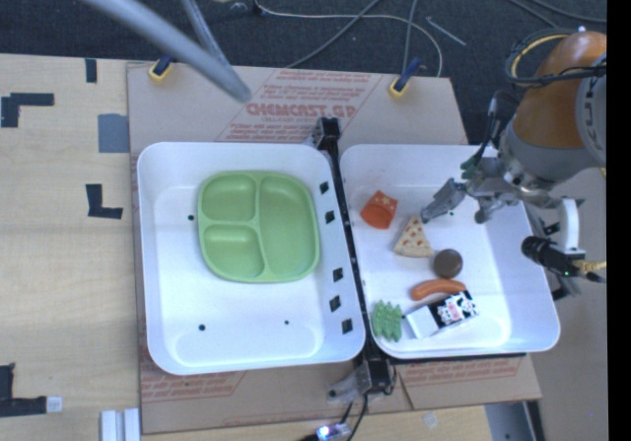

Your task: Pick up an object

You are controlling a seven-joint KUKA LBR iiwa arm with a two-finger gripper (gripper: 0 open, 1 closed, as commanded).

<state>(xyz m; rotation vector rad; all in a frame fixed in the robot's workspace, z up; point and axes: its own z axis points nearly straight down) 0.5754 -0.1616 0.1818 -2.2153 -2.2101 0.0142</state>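
Two-finger gripper (463, 200) hovers with fingers spread, holding nothing
Pale wedge of toy cheese (413, 238) lies just beside it, lower left

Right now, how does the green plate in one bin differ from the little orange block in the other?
The green plate is wide, flat and split into three compartments; the orange block is small, chunky and solid. The plate lies alone in the left bin, while the block shares the right bin with a cheese wedge, a sausage and other small toys. Both rest on a white bin floor, untouched by the claw.
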